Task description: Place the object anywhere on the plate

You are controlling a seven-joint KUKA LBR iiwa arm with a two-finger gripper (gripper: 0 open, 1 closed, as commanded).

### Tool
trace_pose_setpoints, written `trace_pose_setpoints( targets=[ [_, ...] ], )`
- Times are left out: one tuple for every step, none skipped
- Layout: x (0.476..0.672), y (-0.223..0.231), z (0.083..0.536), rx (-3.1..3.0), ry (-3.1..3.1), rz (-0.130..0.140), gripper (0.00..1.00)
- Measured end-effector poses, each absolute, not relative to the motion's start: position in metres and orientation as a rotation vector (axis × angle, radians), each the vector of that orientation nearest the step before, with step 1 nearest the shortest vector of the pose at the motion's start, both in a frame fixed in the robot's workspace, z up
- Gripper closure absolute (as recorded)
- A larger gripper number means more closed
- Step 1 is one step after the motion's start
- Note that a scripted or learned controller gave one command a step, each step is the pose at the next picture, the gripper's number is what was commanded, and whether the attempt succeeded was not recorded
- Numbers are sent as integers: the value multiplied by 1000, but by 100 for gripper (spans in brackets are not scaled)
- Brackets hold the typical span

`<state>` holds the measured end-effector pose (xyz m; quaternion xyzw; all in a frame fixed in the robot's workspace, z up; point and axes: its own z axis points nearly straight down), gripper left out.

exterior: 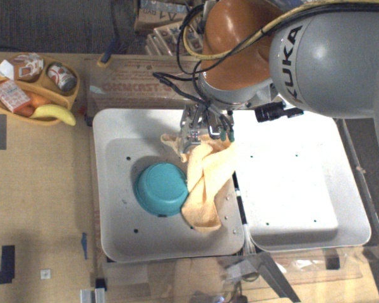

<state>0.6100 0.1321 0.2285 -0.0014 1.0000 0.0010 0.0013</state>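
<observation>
A teal round plate (160,189) lies in the left bin (114,169), a little left of the bin's middle. A pale yellow cloth (205,185) hangs in long folds just right of the plate, and its left edge overlaps the plate's right rim. My gripper (205,137) is directly above the cloth, at the bin's back middle, shut on the cloth's top end. The cloth's lower end reaches toward the bin's front right corner. A small beige flap of cloth sticks out to the left of the gripper.
The right bin (297,182) sits beside the left one. A yellow tray (31,90) with a banana and food packets sits on the bench at the far left. The arm's grey body covers the back right of the view.
</observation>
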Motion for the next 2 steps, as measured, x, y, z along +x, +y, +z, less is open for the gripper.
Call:
trace_pose_setpoints(
  targets=[
    [598,175,226,-2,3139,3,100],
    [598,175,226,-2,3138,4,0]
  ],
)
